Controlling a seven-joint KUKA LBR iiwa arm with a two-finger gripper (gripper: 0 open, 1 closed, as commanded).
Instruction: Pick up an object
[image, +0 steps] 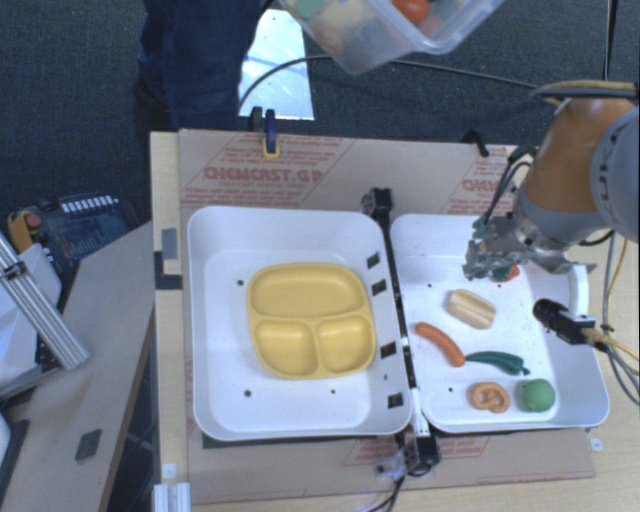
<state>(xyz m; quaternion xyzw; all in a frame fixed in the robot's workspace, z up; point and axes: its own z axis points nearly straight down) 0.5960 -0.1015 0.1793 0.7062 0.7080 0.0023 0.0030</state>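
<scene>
My gripper (487, 264) is down in the back part of the right bin (430, 240), hanging from the grey arm with the orange band. A small red thing (510, 271) peeks out right beside the gripper, mostly hidden by it. In front of the gripper lies a tan bun (471, 308). Further forward are an orange-red sausage (440, 343), a green chili pepper (497, 361), a brown pretzel (490, 397) and a green ball (537, 394). None of these touches the gripper.
The left bin (220, 260) holds a yellow divided plate (308, 319). A black divider (393, 300) runs between the bins. Above the bench, a clear plastic tub (400, 25) of toy food is tilted in the air.
</scene>
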